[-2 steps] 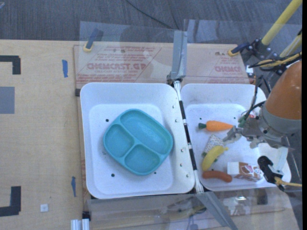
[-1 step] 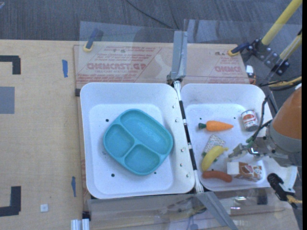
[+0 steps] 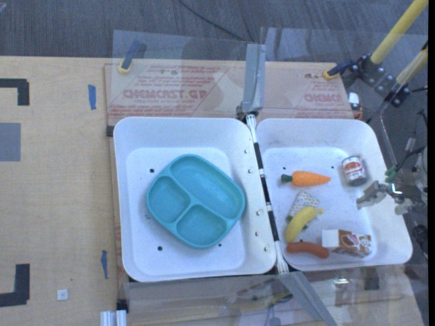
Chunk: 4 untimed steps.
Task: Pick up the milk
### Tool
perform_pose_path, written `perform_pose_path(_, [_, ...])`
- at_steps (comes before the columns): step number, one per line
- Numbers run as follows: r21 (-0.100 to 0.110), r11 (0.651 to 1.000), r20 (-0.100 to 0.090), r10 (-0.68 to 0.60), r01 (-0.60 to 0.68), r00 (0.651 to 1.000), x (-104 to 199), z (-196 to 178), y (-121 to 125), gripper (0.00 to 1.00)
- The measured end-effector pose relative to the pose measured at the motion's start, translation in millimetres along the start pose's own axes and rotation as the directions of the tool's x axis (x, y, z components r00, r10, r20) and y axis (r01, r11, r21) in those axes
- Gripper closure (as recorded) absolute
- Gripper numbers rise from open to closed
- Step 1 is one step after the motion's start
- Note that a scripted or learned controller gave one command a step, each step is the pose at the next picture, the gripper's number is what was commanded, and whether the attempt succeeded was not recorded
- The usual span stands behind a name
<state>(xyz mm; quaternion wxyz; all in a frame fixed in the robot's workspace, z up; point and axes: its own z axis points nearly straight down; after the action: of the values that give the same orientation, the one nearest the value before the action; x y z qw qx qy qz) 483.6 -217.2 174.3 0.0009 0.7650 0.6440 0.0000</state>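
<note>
While the milk [image 3: 346,242], a small carton lying on its side with a white end and a brown printed face, rests in the right bin [image 3: 272,136] close to that bin's front right corner, nothing is on it yet. Just beside its white end lies a sausage [image 3: 308,250], along the front wall; a banana [image 3: 302,223] sits a little further in, with a small speckled wedge [image 3: 306,200] touching its upper end. A carrot [image 3: 307,178] lies near the middle of the bin, and a small can [image 3: 353,170] stands toward the right wall. The left bin [image 3: 129,182] carries a blue divided plate [image 3: 196,200] and nothing to do with the job.

At the right wall of the right bin, between the can and the carton, a grey metal piece that I take for the gripper [image 3: 378,194] reaches in over the rim. It is small and partly lost against clutter outside the bin, so whether it is spread or closed I cannot tell. It holds nothing that can be seen.

My reading is that the task is at the approach step: the carton is untouched. The next move calls for travelling toward the front corner, settling above the carton, and lining up across its narrow width. The sausage close by and the bin's front wall leave little room, so a careless descent could nudge either.
</note>
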Motion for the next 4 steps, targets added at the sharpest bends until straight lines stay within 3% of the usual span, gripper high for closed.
perform_pose_path(1, [-0.004, 0.946, -0.001, -0.324, 0.324, 0.946, 22.7, 86.7, -6.3, 0.0])
perform_pose_path(2, [0.0, 0.794, -0.003, -0.609, 0.609, 0.794, 43.8, 73.5, -12.4, 0.0])
perform_pose_path(3, [-0.004, 0.667, 0.003, -0.745, 0.745, 0.667, 126.2, 68.6, 56.7, 0.0])
perform_pose_path(4, [-0.003, 0.646, 0.005, -0.763, 0.763, 0.646, 60.2, 85.8, -0.1, 0.0])
